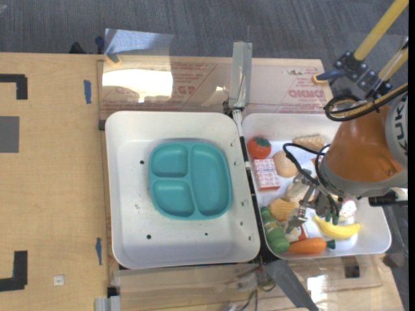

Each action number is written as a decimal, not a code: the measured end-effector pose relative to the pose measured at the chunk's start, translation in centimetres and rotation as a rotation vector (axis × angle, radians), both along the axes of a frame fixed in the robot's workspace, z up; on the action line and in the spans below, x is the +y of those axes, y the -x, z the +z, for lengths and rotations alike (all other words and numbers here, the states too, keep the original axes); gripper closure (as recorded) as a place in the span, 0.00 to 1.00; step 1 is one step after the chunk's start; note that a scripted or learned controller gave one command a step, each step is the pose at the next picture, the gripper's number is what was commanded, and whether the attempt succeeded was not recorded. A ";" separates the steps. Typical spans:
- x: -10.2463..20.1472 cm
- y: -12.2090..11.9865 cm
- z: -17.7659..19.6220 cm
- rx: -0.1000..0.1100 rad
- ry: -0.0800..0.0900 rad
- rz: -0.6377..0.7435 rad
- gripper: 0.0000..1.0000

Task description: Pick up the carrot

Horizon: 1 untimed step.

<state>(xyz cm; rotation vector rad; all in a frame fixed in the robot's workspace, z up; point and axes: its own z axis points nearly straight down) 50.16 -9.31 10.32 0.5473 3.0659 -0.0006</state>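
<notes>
— What do you see on the left?

— I see a light wooden surface. On it sits a shallow white plastic bin. Inside lies a teal plastic plate with three sections.

— And the next bin?

— The second shallow white bin is just beside the first one, and it is full of toy food. At the top is a red toy tomato. Below that lies a red and white box. Low down I see a green toy pepper. The orange toy carrot lies along the near wall, touching the pepper. A yellow toy banana sits just above it.

— Where are the fingers?

— The metal fingers hang above the carrot. I cannot tell how wide they are.
</notes>
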 end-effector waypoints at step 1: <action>-0.3 -1.5 -0.4 0.007 -0.006 -0.109 0.00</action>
